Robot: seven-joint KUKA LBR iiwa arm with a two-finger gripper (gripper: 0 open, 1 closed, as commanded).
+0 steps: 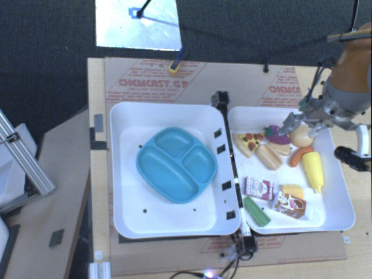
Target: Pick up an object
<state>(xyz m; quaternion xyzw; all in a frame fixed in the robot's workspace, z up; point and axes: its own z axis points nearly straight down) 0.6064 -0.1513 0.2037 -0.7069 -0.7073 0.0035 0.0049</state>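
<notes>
Toy food lies in the right bin (340, 214): a pizza slice (249, 142), a purple piece (276, 135), a hot dog (269, 156), a tan bun (303, 138), an orange sausage (299, 154) and a yellow corn cob (313, 169). Nearer the front are a pink carton (259, 188), a cheese block (293, 190), a brown carton (289, 206) and a green piece (256, 211). My gripper (302, 127) hangs open over the bin's back part, just above the bun. Its left finger (289, 122) is beside the purple piece. Nothing is held.
The left bin (125, 214) holds a blue divided plate (176, 163). A black divider (228, 156) runs between the bins. The arm (351, 74) enters from the upper right. A reflective panel (138, 16) lies beyond the bench.
</notes>
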